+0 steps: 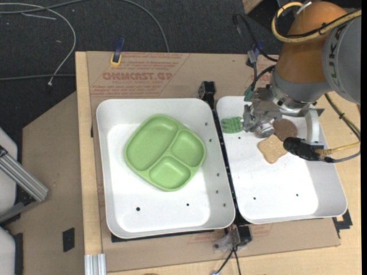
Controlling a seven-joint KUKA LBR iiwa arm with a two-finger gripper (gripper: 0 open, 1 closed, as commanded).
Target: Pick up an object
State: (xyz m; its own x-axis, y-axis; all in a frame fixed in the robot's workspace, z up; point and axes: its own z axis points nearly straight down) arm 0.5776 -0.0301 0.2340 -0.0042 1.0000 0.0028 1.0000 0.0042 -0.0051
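A small green object point(231, 124) lies at the right bin's point(287, 202) far-left corner, a tan toast-shaped piece point(272, 149) nearby. The gripper point(256, 125) hangs just beside both, seemingly lining up a grab; whether the jaws are spread cannot be told.

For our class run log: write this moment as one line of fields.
pincer: low in right bin | nearby: green item, toast piece | left bin: green divided plate

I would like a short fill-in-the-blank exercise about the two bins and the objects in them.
1. The green divided plate lies in the ____ bin.
2. The plate has ____ compartments.
3. The toast-shaped piece lies in the ____ bin.
4. The small green object lies near that bin's ____ edge.

Missing words: left; three; right; far
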